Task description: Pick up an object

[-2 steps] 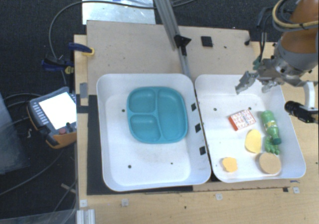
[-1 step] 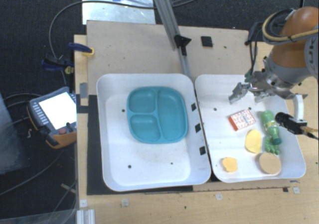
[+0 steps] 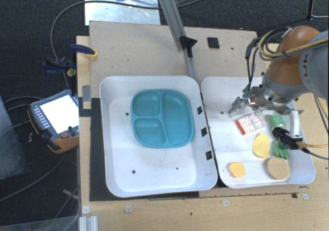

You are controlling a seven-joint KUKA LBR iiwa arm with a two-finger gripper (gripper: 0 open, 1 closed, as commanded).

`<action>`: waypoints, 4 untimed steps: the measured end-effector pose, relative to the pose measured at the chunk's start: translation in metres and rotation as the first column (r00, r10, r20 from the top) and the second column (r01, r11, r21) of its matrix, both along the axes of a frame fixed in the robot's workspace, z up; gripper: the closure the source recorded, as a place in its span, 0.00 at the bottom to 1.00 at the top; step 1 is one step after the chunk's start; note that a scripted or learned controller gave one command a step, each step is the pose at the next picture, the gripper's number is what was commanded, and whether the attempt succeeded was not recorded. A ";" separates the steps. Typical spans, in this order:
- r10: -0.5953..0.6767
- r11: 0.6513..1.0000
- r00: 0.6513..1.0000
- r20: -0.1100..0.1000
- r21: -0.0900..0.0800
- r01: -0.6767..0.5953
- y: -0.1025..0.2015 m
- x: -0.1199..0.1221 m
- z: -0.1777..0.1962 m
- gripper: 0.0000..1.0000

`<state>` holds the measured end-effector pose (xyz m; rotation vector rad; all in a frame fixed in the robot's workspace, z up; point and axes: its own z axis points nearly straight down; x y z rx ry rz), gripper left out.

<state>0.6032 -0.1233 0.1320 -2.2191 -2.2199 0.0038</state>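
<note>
1. Gripper (image 3: 240, 104) sits low in the right bin (image 3: 222, 137), over bare floor; its finger state cannot be told from here
2. Red-and-white packet (image 3: 250, 123) lies just beside it, not held
3. Yellow piece (image 3: 261, 146), green item (image 3: 278, 122), round tan piece (image 3: 277, 168) and orange-yellow piece (image 3: 237, 169) lie nearby
4. Left bin (image 3: 115, 168) holds a teal divided plate (image 3: 162, 117)
</note>
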 end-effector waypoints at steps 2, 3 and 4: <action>-0.001 1.000 1.000 0.010 -0.002 0.001 -0.008 -0.003 0.073 1.00; 0.000 1.000 1.000 0.006 0.000 0.000 -0.008 -0.002 0.077 1.00; 0.009 1.000 1.000 0.005 0.002 -0.009 0.045 -0.002 0.076 1.00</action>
